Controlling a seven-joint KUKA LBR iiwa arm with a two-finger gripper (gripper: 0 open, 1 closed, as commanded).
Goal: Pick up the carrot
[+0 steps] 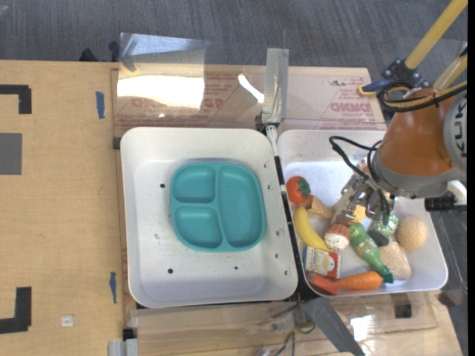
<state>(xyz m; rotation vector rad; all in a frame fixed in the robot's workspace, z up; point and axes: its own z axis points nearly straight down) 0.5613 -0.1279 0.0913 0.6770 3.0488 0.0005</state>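
The carrot (349,282), orange with a red end, lies along the front edge of the right bin (433,269). The gripper (362,205) hangs over the middle of that bin, above the pile of toy food and well behind the carrot. Its fingers point down among the items, and nothing shows between them. The orange band of the arm (417,143) sits above it at the right.
A tomato (297,189), banana (308,227), green bottle (369,248), small box (321,260), bread roll (413,233) and other toy food crowd the right bin. A teal divided plate (218,205) rests in the left bin (141,221). A metal divider (275,95) stands behind.
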